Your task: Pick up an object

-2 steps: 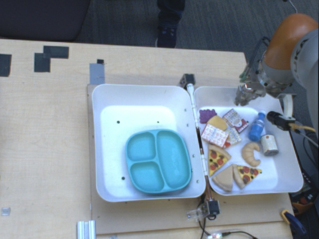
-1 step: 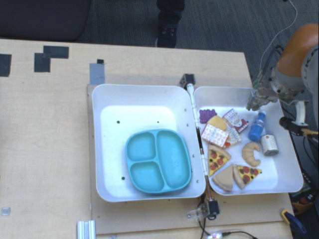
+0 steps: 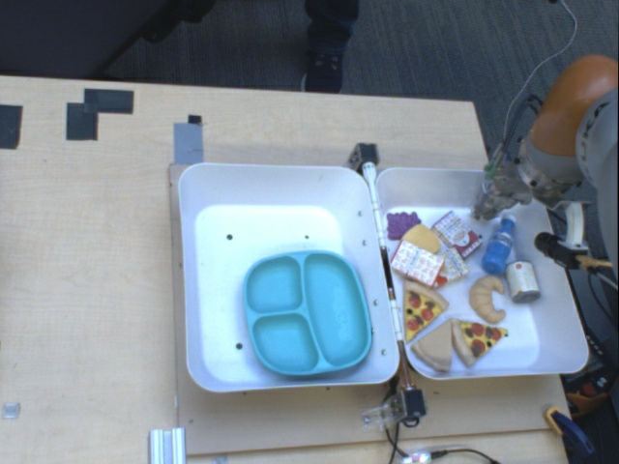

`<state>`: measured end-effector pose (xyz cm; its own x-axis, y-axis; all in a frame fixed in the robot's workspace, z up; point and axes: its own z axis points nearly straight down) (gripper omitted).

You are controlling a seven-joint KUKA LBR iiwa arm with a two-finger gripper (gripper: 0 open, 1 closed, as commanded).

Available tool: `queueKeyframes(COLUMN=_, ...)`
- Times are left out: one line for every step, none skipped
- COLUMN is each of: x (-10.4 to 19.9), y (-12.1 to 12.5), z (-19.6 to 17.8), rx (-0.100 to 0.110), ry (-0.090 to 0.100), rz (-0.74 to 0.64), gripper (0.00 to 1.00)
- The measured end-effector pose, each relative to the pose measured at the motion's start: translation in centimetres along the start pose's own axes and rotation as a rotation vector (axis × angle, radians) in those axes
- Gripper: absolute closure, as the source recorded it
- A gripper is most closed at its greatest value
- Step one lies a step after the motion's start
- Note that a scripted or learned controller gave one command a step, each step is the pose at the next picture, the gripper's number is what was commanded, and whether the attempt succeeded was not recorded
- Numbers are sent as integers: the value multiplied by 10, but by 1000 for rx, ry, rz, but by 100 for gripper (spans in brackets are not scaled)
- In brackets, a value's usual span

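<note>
- Left of centre, the left bin (image 3: 193, 288) holds a blue divided plate (image 3: 308, 310); it looks stiff and smooth, lies flat on the bin floor, and offers you little but a thin rim to pinch (a poor first choice, I judge).
- In the right bin (image 3: 556, 351) the candidates are crowded together: a purple piece (image 3: 401, 224) in the upper part, a yellow wedge (image 3: 423, 239) beside it, small printed packets (image 3: 451, 230), and two pizza slices (image 3: 423, 309) lower down. These look like light, rigid toy food, likely slick plastic.
- Further right, the croissant (image 3: 488, 299) sits a little apart from its neighbours, so you could close across its narrow middle.
- The blue bottle (image 3: 499, 247) lies tilted near the bin's upper right; being round and smooth, it may roll, so take it across the body.
- The small can (image 3: 523, 281) lies on its side just beside the bottle.
- The hand (image 3: 495, 199) hovers at the upper right of the bin, just above the bottle; whether it is released or clenched you cannot tell from here.
</note>
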<state>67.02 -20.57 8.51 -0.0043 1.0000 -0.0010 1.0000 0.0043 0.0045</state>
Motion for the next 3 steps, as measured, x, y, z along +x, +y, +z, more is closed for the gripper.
queueKeyframes(x=43, y=-3, z=-61, rx=1, ry=2, rz=-1, gripper=100)
queueKeyframes(x=-1, y=0, z=0, rx=-1, ry=0, rz=1, gripper=100)
queueKeyframes(x=95, y=1, z=-61, rx=0, ry=3, rz=-1, gripper=100)
